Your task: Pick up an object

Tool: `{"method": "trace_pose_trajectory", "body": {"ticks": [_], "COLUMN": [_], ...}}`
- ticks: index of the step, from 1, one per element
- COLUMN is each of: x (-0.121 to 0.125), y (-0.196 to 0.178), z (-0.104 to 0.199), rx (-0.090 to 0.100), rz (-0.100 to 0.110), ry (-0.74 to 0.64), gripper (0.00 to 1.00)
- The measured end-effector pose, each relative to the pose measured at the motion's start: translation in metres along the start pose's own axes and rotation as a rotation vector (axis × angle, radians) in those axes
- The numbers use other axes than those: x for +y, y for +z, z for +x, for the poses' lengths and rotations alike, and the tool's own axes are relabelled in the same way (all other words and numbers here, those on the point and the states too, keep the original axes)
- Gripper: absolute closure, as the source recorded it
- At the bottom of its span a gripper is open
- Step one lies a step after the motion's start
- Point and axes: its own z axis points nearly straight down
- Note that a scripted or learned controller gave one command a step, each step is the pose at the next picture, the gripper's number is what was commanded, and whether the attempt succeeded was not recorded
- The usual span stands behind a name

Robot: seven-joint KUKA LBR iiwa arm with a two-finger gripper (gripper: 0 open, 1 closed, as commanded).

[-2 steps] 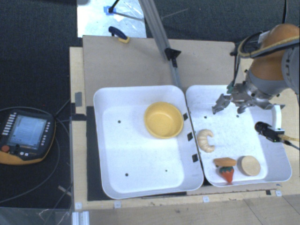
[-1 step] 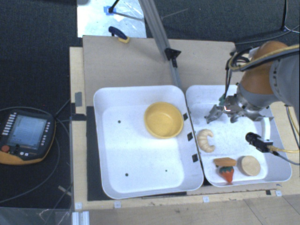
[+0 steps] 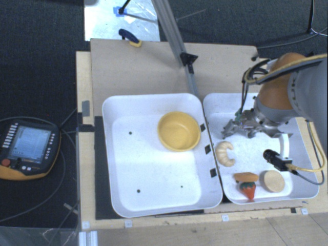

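A dark carpeted floor (image 3: 41,50) is seen around a tan bench (image 3: 154,65), and at nine o'clock one teach pendant (image 3: 28,150) with a lit screen and an orange body is laid on the floor. At twelve o'clock a slanted metal pole (image 3: 171,27) crosses the bench's far edge, with a blue and yellow clamp (image 3: 129,37) beside it. Two shallow white bins are set side by side on the bench. In the left bin (image 3: 133,178), one yellow bowl (image 3: 179,131) is seen upright near the upper right corner. In the right bin (image 3: 215,106), four objects are counted: one pale croissant-shaped piece (image 3: 225,153) by the left wall, one brown bun-like piece (image 3: 246,177) with one red strawberry-like piece (image 3: 248,189) touching it toward six o'clock, and one tan round disc (image 3: 272,181) just beside them at five o'clock. The gripper (image 3: 230,130) is seen low over the right bin at three o'clock, above the croissant and apart from it; whether its fingers are spread or pressed together cannot be told. Nothing is seen between them.
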Motion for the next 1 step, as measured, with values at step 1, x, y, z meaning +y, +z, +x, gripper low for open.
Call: {"method": "trace_pose_trajectory", "body": {"ticks": [1], "x": [0.0011], "y": [-0.0121], "z": [-0.0003], "rx": [-0.001], "rz": [-0.004], "ry": [0.0], "gripper": [1.0]}}
